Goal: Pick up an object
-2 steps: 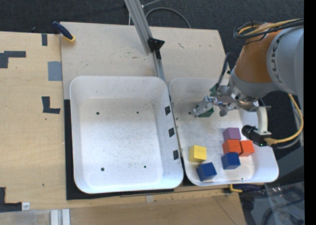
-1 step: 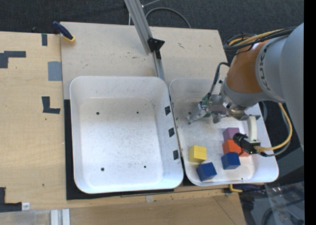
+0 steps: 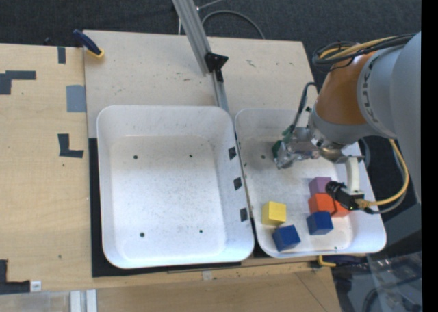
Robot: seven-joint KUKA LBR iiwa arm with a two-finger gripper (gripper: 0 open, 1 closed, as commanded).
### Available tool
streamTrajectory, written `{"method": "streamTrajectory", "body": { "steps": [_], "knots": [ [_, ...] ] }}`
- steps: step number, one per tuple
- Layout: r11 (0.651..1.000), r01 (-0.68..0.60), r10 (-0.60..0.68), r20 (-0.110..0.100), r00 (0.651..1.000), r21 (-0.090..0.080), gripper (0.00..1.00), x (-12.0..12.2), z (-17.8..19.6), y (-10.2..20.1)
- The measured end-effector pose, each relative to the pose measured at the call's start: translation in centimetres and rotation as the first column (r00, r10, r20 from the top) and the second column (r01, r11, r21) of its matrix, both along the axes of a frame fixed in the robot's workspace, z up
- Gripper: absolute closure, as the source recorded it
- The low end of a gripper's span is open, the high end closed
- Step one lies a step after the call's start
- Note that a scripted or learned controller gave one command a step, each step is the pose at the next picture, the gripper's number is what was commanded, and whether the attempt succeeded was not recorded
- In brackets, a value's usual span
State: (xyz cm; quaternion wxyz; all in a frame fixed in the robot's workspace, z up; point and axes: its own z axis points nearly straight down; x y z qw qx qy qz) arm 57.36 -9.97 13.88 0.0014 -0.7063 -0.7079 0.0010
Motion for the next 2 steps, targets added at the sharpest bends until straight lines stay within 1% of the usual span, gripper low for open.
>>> {"method": "streamTrajectory", "body": {
  "steps": [1,2],
  "knots": [
    [1.000,0.001,-0.001,0.006,1.000,0.000,1.00,-0.3,4.5,0.7],
    [1.000,0.001,-0.001,0.006,1.000,-0.001,1.00,-0.2,8.0,0.7]
  ]
}}
